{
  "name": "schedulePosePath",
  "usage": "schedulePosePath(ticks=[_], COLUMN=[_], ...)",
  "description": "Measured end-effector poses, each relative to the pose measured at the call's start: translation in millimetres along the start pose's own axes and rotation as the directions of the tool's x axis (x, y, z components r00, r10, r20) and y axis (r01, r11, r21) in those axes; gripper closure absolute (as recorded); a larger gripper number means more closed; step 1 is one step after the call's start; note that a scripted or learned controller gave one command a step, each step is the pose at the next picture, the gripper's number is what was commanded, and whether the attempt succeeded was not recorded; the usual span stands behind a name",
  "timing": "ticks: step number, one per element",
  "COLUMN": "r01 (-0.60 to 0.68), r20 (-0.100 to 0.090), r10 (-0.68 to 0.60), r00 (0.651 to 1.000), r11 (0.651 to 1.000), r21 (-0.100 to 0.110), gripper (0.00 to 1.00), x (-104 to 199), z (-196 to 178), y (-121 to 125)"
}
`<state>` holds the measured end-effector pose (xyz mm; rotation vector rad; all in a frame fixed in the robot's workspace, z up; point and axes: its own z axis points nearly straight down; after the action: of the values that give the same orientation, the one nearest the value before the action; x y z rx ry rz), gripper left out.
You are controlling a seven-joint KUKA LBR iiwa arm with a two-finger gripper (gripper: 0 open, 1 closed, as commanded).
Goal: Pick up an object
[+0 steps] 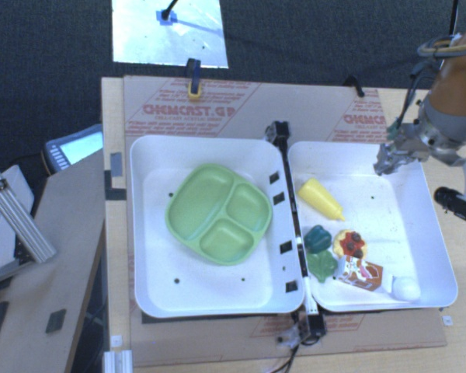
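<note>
Over the right bin's (pixel 439 231) far corner we saw the hand (pixel 388 162); its opening perhaps slight, we could not tell. Nearby lay a yellow cone (pixel 320 198).

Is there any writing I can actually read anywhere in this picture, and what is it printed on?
"CHEMCAST GP": red print on the sheet under the bins, above the left bin.
The same red print above the right bin: too partial and faint to read.
Carton in the right bin: print too small to read.
</note>
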<state>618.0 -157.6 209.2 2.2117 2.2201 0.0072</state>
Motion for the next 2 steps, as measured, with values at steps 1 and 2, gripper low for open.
schedulePosePath(ticks=[1,2], r01=[0.000,0.006], r20=[-0.002,-0.004], r10=[0.000,-0.006], r00=[1.000,1.000], r11=[1.000,1.000], r21=[0.006,0.005], gripper=[1.00,1.00], x=[-0.1,54.0], z=[-2.9,-14.3], y=[1.0,3.5])
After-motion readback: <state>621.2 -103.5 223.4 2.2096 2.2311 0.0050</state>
